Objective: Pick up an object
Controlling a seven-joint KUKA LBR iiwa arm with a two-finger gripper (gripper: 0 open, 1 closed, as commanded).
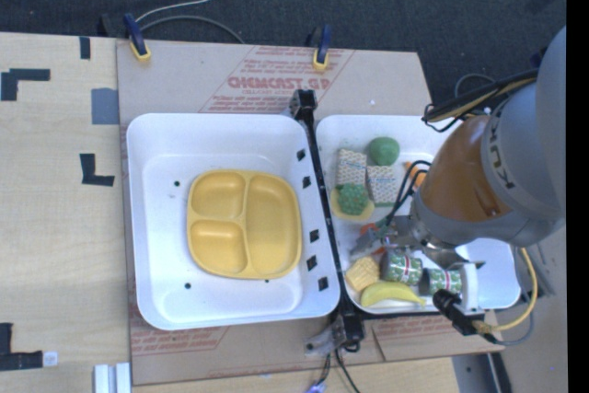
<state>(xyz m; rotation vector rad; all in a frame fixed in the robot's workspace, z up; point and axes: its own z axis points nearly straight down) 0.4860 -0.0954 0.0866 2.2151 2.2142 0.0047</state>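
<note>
The right bin [405, 126] holds several small objects. A green ball [384, 149] lies near its back, with two patterned blocks [351, 167] [382, 184] beside it. A green knobbly piece [352, 199] rests on something yellow. Along the front edge are a yellow corn-like piece [363, 272], a banana [391, 294] and two green-labelled cans [402, 268] [446, 279]. My gripper [386, 239] hangs low over the middle of this bin, just behind the cans and right of the green knobbly piece. The arm's grey and orange wrist [465, 184] hides the bin's right half.
The left bin [156, 198] holds a yellow divided plate [245, 224]. A black divider with clips [316, 198] runs between the bins. Both sit on a cardboard sheet [267, 83] clamped at the back. Cables trail at the front by the right bin.
</note>
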